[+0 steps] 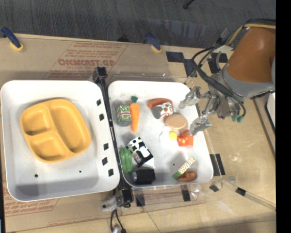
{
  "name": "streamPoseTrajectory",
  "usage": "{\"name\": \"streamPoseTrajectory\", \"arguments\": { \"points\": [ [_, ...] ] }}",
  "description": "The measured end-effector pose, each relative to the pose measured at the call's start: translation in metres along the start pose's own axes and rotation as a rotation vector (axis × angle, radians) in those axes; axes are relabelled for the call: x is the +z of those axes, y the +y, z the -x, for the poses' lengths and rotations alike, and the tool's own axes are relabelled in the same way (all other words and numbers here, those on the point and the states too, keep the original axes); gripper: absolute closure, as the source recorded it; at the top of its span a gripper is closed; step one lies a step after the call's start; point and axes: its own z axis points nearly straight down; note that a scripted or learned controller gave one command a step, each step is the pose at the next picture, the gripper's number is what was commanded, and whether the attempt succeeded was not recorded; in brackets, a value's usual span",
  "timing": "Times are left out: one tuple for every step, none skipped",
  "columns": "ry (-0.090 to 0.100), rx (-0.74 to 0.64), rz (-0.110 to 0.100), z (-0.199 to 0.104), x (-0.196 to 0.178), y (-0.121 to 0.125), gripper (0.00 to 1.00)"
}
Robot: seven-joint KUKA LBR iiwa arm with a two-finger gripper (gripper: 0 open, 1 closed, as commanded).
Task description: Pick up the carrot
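Far left: a shallow white bin (pixel 19 178) holding a yellow divided tray (pixel 56 129), three compartments, set toward the bin's upper left. Black clips along the seam between the two bins.

Next, the right bin (pixel 150 87), with its toys scattered. Near its left wall, a small green-labelled can (pixel 123 114), and just beside it on the right the carrot (pixel 135 114), lying roughly upright in view, green top toward the far rim, orange tip pointing down. Below these, a black-and-white cow-patterned toy (pixel 139 150), a green item (pixel 125 160) against the left wall, and a black block (pixel 144 175) near the front rim. Toward the middle: a red-orange sausage shape (pixel 158 102), a grey-and-white piece (pixel 163 110), a tan round disc (pixel 176 122), a red-and-yellow toy (pixel 183 139), and a snack-like bar (pixel 185 169) at the lower right.

At the right edge of that bin, the gripper (pixel 196 111), fingers spread wide apart, nothing between them, well apart from the carrot. Behind it, the grey arm with orange band (pixel 250 52).
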Motion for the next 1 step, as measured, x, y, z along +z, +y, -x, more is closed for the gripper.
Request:
{"name": "streamPoseTrajectory", "arguments": {
  "points": [
    [-0.018,0.051,-0.002,0.0147,0.1329,0.0939,0.00]
  ]
}}
